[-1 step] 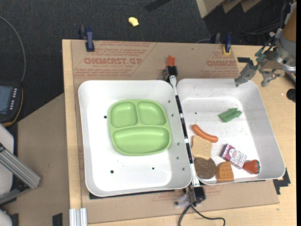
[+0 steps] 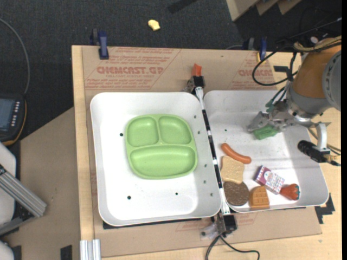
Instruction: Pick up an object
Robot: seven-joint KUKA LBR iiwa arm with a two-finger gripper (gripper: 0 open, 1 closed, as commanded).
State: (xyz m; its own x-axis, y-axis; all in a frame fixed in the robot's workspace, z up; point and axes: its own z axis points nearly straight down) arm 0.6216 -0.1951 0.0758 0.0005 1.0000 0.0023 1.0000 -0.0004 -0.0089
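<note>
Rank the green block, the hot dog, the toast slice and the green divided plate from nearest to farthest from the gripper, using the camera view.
Measured from the gripper:
1. Green block, right at the fingertips in the right bin.
2. Hot dog, lower left of the gripper, mid right bin.
3. Toast slice, just below the hot dog.
4. Green divided plate, across the divider in the left bin.

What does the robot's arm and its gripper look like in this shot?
The arm is thick and rounded, grey with a broad orange band above the wrist. Black cables loop beside it. The gripper is a compact grey metal assembly.
</note>
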